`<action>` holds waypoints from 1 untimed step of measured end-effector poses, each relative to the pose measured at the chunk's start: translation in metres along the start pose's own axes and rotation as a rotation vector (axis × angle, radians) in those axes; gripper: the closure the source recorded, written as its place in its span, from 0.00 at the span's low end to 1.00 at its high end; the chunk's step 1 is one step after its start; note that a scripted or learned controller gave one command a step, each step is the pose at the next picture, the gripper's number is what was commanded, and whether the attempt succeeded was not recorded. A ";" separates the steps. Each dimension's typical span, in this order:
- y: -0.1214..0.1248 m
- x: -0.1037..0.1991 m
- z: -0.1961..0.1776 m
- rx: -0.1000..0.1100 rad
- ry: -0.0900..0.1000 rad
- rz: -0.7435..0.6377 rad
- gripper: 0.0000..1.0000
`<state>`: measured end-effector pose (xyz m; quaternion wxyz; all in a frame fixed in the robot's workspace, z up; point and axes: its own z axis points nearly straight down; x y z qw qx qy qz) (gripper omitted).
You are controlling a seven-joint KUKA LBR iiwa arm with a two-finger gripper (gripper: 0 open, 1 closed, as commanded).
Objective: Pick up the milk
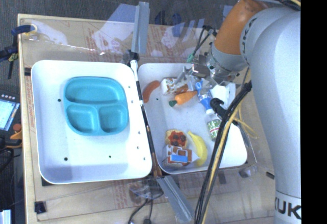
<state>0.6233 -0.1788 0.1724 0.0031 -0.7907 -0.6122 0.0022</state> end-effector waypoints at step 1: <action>0.038 -0.002 0.057 -0.028 -0.002 -0.059 0.00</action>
